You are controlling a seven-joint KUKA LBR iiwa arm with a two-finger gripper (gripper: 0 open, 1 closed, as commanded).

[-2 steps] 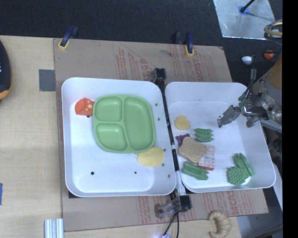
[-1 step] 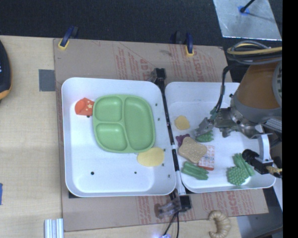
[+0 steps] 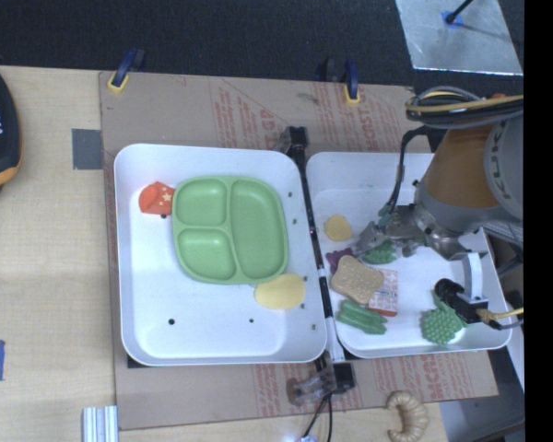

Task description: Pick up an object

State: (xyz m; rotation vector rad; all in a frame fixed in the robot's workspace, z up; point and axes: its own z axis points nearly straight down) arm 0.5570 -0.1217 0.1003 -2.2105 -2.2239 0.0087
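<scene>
Over the right bin point(image 3: 350, 168), the arm point(image 3: 465, 178) is reaching in from the right, its gripper point(image 3: 380, 238) hanging low beside the toast slice point(image 3: 358, 279); finger state cannot be told.

A divided plate point(image 3: 230, 228) lies in the left bin point(image 3: 138, 320); right of the plate, the right bin point(image 3: 350, 168) holds a toast slice point(image 3: 358, 279).

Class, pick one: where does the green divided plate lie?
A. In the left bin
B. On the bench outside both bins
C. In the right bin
A: the plate rests inside the left bin, beside a red piece.
</scene>
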